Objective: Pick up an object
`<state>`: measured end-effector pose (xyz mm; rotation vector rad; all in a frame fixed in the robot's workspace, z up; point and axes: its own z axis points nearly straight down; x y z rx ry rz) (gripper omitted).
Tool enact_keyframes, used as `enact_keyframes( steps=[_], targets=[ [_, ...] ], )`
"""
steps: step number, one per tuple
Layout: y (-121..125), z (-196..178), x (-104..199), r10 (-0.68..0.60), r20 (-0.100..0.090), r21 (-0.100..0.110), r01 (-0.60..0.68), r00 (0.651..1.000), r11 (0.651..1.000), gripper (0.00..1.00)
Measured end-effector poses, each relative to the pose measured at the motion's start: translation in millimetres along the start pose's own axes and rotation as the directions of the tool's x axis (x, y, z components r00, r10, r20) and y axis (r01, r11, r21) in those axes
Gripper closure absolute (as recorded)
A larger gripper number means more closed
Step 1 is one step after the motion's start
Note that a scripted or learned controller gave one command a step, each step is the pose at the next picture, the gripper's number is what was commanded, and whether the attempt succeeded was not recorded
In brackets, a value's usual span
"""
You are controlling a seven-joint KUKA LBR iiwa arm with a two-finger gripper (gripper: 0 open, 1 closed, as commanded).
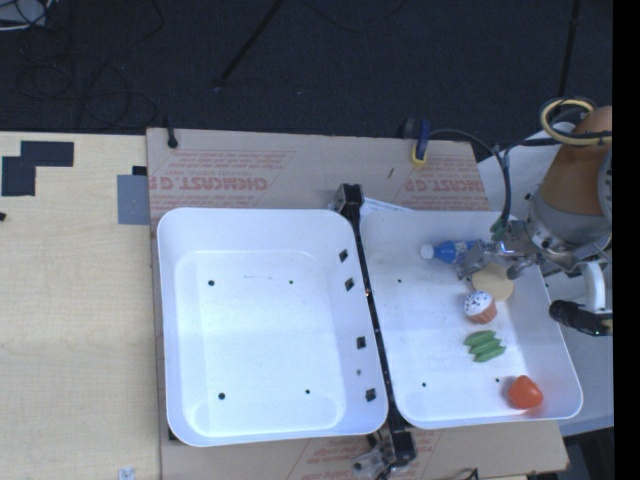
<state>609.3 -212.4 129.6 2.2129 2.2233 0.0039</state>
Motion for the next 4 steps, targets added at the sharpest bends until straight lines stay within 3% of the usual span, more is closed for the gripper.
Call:
enact_keyframes(
  steps=[1, 2, 3, 4],
  targets=[
    [37.0, -42.1, -1.2, 0.003, 0.000, 0.001, -0.003, 1.000, 1.000, 0.00],
    [36.3, -113.8, -2.1, 0.002, 0.001, -0.001, -0.002, 1.000, 1.000, 0.00],
    [35.4, -118.7, -1.5, 0.000, -0.001, 0.005, 0.000, 1.000, 1.000, 0.00],
    [35.7, -155.8, -2.0, -0.001, -0.001, 0.002, 0.001, 1.000, 1.000, 0.00]
  ],
)
